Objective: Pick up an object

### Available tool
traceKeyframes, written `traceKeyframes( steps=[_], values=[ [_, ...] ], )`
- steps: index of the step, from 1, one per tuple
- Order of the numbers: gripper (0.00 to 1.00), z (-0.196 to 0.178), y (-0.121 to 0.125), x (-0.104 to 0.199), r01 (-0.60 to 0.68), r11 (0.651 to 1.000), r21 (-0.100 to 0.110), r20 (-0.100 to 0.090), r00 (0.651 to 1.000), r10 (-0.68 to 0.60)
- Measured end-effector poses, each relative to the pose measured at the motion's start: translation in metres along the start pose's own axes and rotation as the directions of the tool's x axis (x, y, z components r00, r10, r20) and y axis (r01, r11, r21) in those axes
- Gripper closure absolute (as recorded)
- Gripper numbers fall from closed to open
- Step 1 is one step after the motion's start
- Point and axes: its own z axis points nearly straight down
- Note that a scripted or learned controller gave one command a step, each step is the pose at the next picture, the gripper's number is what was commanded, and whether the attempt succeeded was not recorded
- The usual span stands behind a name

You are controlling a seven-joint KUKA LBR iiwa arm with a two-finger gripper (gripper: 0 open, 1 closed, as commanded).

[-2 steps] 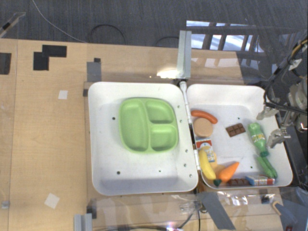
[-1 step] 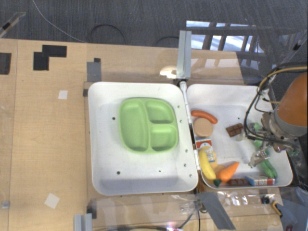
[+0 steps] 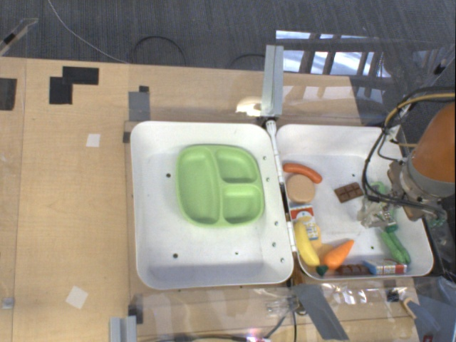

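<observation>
The right bin holds several play foods: a red sausage, a round tan patty, a yellow banana, an orange carrot, a brown chocolate piece and a green vegetable. My gripper hangs low over the right side of this bin, just left of the green vegetable and below the chocolate piece. The orange band of the arm sits above it.
The left bin carries a green divided plate. A small carton lies by the banana, and a red-and-blue bar lies along the right bin's front wall. A metal post stands behind the bins.
</observation>
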Motion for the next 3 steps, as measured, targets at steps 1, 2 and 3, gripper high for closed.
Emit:
traceKeyframes(
  steps=[1, 2, 3],
  values=[
    [1.00, -0.037, -0.007, -0.018, 0.357, 0.934, -0.006, -0.005, 0.934, -0.357],
    [0.00, -0.036, -0.006, -0.017, 0.357, 0.934, -0.007, -0.006, 0.934, -0.357],
    [0.00, 0.018, -0.008, -0.020, 0.392, 0.920, -0.002, -0.002, 0.920, -0.392]
  ],
)
